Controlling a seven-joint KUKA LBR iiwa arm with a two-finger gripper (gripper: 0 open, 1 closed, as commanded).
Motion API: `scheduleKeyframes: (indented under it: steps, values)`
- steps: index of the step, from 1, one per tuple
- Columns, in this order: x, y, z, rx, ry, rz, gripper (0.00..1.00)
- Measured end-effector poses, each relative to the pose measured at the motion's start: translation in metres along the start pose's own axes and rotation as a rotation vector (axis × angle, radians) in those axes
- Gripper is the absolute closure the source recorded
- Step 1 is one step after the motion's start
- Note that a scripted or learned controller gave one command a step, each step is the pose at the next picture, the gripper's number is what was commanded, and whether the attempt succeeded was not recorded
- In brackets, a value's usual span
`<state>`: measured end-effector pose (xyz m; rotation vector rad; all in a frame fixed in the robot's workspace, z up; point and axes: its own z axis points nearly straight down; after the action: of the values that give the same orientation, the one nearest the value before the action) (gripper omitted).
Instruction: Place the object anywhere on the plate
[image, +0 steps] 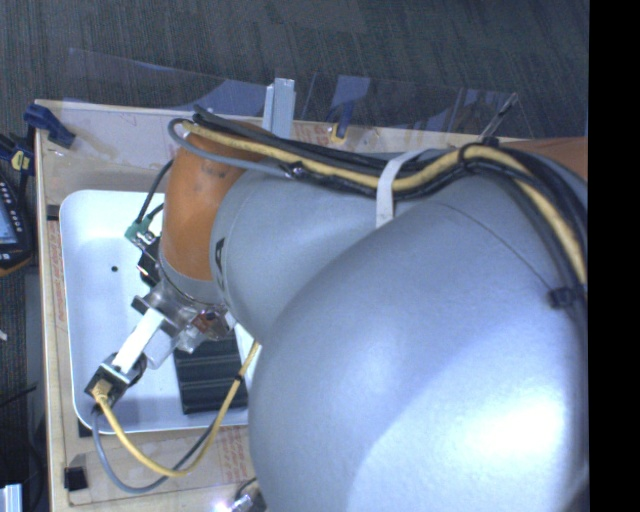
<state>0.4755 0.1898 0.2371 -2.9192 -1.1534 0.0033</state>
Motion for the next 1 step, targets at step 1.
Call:
scheduleKeyframes:
  steps: [1]
  values:
    - [0.0387, -0.0042, -0.0153, 0.000, -0.001, -0.111, 1.00]
